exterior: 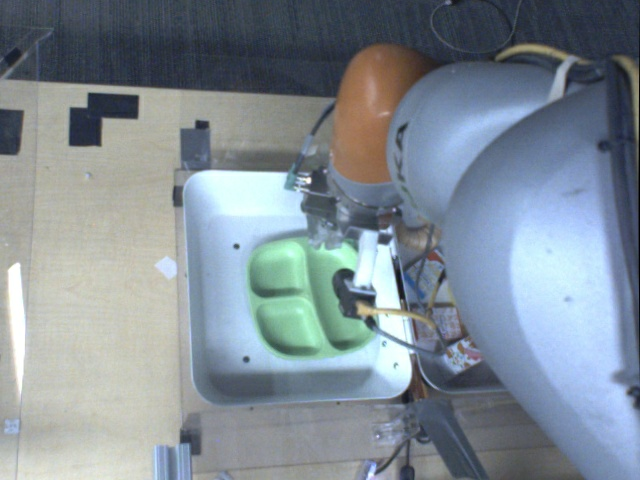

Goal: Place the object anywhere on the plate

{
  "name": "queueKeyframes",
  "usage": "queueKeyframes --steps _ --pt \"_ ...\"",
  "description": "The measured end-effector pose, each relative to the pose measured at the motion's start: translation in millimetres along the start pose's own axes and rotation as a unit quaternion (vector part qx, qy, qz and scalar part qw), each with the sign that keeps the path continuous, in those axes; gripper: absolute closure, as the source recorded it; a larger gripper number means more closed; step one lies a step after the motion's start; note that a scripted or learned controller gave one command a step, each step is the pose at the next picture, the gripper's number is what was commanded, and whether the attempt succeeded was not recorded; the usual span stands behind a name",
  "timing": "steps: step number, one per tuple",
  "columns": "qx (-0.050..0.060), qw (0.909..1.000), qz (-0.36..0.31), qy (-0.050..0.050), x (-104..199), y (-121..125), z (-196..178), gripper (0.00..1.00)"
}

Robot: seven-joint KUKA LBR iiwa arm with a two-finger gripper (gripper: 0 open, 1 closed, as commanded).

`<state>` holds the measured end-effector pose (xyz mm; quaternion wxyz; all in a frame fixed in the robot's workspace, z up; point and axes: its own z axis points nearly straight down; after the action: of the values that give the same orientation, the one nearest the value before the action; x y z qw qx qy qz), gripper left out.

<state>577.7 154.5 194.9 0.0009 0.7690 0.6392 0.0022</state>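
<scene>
We see the green plate point(285, 313), split into three compartments, lying in the left bin point(205, 268) toward its right wall. The grey arm point(520, 228) reaches in from the right and hangs the claw point(323, 238) over the plate's upper right edge. From this angle we cannot tell whether the claw is apart or together, nor whether it carries the object. Some colourful packets point(455, 348) show in the right bin point(432, 376), just beside the arm. Both bins sit on the pale wooden worktop point(100, 268).
</scene>
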Motion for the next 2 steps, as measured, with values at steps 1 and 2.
queueKeyframes --steps 1,2 --pt "0.0 1.0 0.0 0.0 0.2 -0.1 0.2 0.0" --pt "-0.001 1.0 -0.005 0.0 1.4 0.8 -11.1 1.0"
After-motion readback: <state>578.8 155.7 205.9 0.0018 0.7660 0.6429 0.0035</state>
